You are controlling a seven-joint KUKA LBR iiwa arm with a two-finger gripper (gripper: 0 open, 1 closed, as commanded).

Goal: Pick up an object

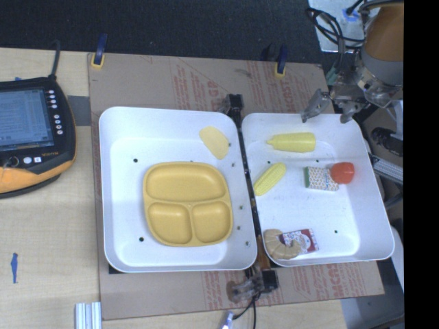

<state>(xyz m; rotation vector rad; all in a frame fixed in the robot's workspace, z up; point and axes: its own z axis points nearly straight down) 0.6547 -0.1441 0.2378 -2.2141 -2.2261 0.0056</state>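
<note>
Nearest you, at the bottom edge of the right-hand shallow white bin [381,242], lies a small flat red-and-white printed packet [300,240] touching a round tan pastry-like piece [276,245]. Further in, you have a yellow plastic corn cob [269,178] tilted by the bin's left wall, a small speckled green-and-white block [318,178] touching a red rounded plastic toy [342,172], then a longer pale yellow plastic piece [292,142] near the far wall. In the left-hand white bin [110,184] sit a yellow three-compartment plastic tray [186,203] and a small yellow oval chip [215,142]. Farthest, the gripper [332,110] hangs above the right bin's far rim, its jaws apart and holding nothing. You are, I judge, at the approach step: nothing is picked. Your next move calls for choosing a target, likely the nearby pale yellow piece, centring over it and descending.
</note>
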